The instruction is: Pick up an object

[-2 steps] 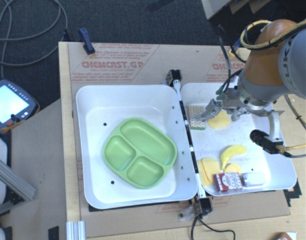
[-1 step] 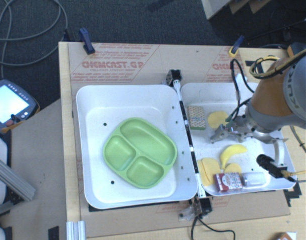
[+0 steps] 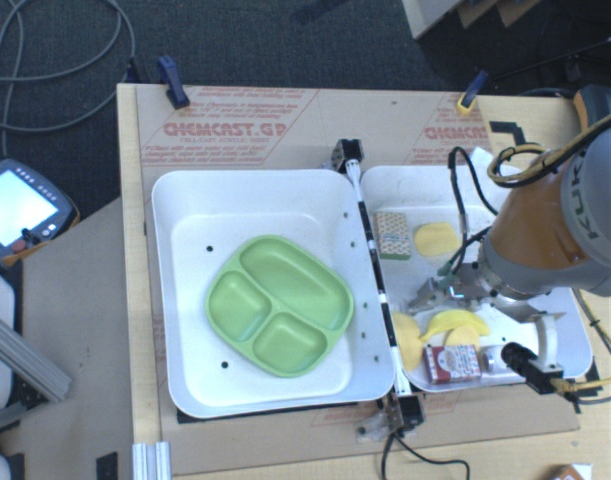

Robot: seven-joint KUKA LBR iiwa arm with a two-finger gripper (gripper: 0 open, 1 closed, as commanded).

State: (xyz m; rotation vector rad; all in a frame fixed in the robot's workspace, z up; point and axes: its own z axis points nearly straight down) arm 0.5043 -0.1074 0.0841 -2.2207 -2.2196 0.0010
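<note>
Two white bins sat side by side on the bench. My gripper (image 3: 440, 293) hung low in the right bin (image 3: 410, 180); whether it was open or closed, I could not tell. Just below it lay a banana (image 3: 457, 323), a red carton (image 3: 453, 364) beside that, a yellow lemon (image 3: 435, 237) farther up. Crowding risked a glancing, slipping grasp. A green tray (image 3: 279, 305) rested in the left bin (image 3: 185, 208).

1. Bench (image 3: 285, 118): brown board top with red print, blue clamp (image 3: 172, 81) at its back-left edge.
2. Left bin (image 3: 185, 268) sits on the bench, touching the right bin (image 3: 405, 183) along one side.
3. Black clip (image 3: 347, 152) at the bins' back joint.
</note>
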